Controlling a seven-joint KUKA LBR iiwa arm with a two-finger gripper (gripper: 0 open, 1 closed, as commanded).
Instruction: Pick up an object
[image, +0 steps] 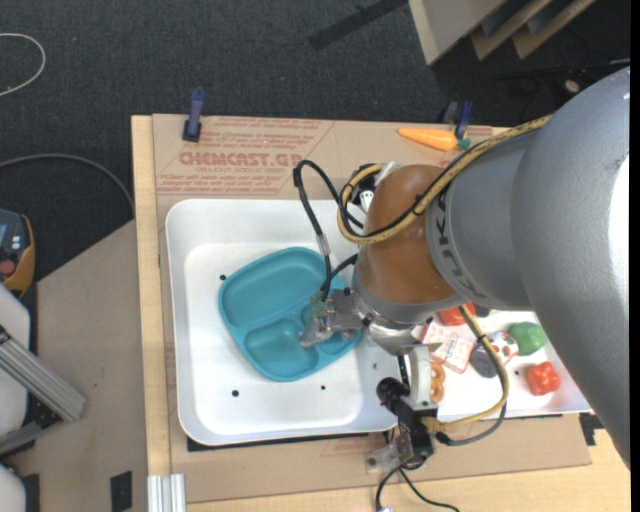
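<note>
The teal tray is lying in the left bin, toward its right side, its right edge slipping under the arm. The gripper is sitting low over the tray's right rim, but whether it is gripping or released I cannot tell. The arm's bulk is covering most of the right bin, where a red piece, a green piece and other small items are peeking out, partly hidden.
</note>
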